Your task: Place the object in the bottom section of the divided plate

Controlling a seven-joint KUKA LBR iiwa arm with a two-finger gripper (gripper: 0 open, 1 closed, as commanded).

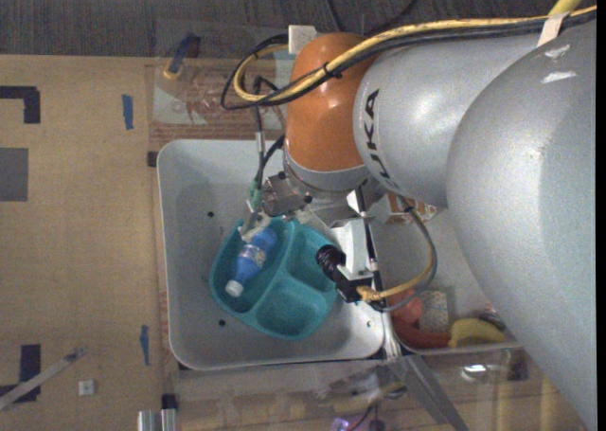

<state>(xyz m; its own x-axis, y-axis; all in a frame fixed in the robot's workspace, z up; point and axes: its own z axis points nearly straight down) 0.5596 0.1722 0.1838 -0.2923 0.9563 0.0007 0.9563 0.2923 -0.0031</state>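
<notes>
A teal divided plate lies in the left white bin, toward its right half. A small clear bottle with a blue label and a white cap lies in the plate's left section, cap pointing to the lower left. My gripper hangs from the orange wrist band, right above the bottle's upper end and the plate's top rim. The arm's bulk hides the plate's right edge. Whether the gripper touches the bottle cannot be made out.
The right bin holds a yellow banana, a red-orange item and a speckled pad, mostly under the arm. Cables loop over the wrist. Bare bin floor lies left of and below the plate.
</notes>
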